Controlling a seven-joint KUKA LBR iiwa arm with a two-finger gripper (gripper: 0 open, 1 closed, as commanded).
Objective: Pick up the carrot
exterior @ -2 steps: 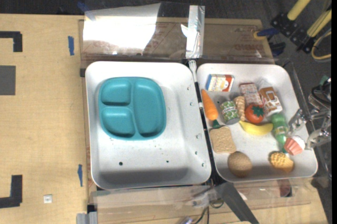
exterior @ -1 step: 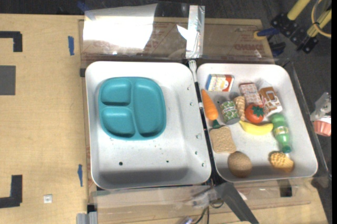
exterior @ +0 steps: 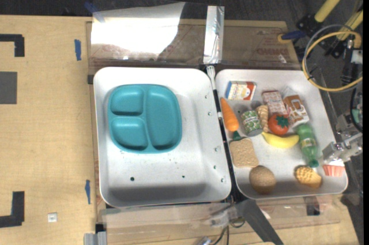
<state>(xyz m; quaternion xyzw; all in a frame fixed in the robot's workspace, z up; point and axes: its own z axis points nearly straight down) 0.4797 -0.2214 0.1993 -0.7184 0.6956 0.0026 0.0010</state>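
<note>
Camera view showed the carrot [exterior: 229, 117] lying against the right bin's [exterior: 337, 128] left wall, likely a light, stiff, smooth plastic toy best pinched across its thick orange middle, while the pincer [exterior: 341, 149] near that bin's right edge gave no telling of its spread.

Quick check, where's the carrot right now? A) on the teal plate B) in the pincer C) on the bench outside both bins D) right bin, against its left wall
D: the carrot lies in the right bin, along its left wall, beside a green-labelled can.
</note>
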